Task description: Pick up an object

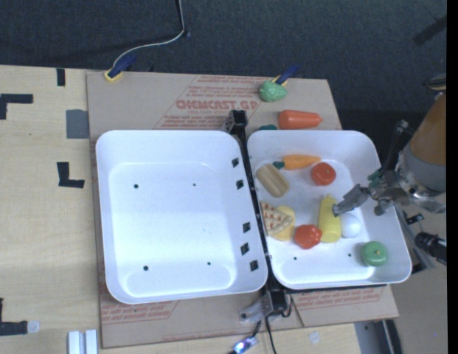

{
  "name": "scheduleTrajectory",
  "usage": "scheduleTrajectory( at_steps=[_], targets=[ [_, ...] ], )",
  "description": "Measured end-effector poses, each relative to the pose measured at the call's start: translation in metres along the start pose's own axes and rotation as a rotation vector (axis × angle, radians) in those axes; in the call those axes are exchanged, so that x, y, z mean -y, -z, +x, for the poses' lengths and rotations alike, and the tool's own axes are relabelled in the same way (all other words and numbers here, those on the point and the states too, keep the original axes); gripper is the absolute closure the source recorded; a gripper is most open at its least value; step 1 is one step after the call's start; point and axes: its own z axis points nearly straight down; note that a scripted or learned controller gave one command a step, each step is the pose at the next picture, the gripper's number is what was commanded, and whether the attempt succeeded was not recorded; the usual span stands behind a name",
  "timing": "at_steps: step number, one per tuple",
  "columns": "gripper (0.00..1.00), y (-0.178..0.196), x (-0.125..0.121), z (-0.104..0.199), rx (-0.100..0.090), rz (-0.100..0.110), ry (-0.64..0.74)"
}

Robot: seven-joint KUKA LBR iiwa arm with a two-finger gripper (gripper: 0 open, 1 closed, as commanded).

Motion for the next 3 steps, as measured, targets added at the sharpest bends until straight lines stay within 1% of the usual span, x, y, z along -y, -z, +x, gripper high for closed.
scheduleTrajectory(
  at_steps=[1, 2, 3],
  targets=[
    [0.00, -0.119, -0.058, -0.018, 0.003, -0.002, 0.003],
    [1.00, -0.102, -0.058, -0.018, 0.004, -0.006, 0.002],
    [1.00, -0.112, 0.013, -0.001, 0.004, -0.012, -0.004]
  ],
)
